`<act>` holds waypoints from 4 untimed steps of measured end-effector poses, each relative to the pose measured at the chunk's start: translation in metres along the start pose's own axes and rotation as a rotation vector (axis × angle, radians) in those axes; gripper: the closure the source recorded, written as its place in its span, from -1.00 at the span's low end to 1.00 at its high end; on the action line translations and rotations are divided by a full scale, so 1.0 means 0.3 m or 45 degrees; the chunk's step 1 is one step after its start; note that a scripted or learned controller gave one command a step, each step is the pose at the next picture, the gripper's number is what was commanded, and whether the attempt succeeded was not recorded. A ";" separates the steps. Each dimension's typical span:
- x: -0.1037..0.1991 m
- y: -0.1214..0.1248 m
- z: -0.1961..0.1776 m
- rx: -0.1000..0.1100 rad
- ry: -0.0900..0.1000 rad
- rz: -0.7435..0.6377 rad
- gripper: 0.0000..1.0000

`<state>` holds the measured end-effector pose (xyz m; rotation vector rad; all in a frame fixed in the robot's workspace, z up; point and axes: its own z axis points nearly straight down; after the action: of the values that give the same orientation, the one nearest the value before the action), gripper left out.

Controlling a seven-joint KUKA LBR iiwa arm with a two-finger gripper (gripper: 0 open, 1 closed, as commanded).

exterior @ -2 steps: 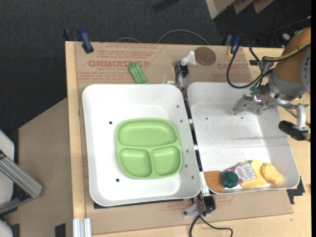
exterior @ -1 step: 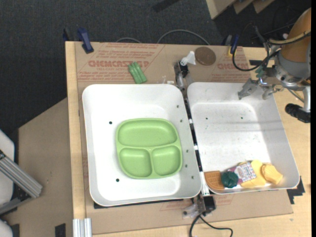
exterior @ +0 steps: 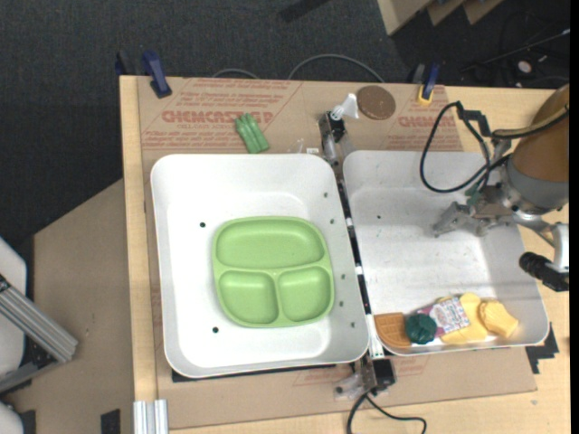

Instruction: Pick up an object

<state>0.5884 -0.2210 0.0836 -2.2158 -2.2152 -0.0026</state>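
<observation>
While the arm (exterior: 543, 156) reaches leftward, its gripper (exterior: 441, 225) — fingers spread apart — hovers over the right bin (exterior: 407, 269).

Green three-compartment plastic tray (exterior: 270, 270): smooth, slight sheen. Shallow white plastic bins (exterior: 176, 242): smooth, a bit glossy. Printed brown cardboard sheet (exterior: 217, 107) on surface: matt, papery. Dark floor carpet (exterior: 63, 80): rough.

Grey arm (exterior: 534, 183) with orange band, black looping cable (exterior: 432, 156), metal pincer (exterior: 452, 222).
</observation>
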 end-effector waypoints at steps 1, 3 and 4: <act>0.047 0.258 -0.007 -0.008 -0.008 -0.006 -1.00; 0.041 0.255 -0.079 -0.015 -0.015 -0.006 1.00; 0.041 0.258 -0.115 -0.020 -0.018 -0.006 1.00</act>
<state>0.6659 -0.2091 0.1179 -2.2252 -2.2358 -0.0037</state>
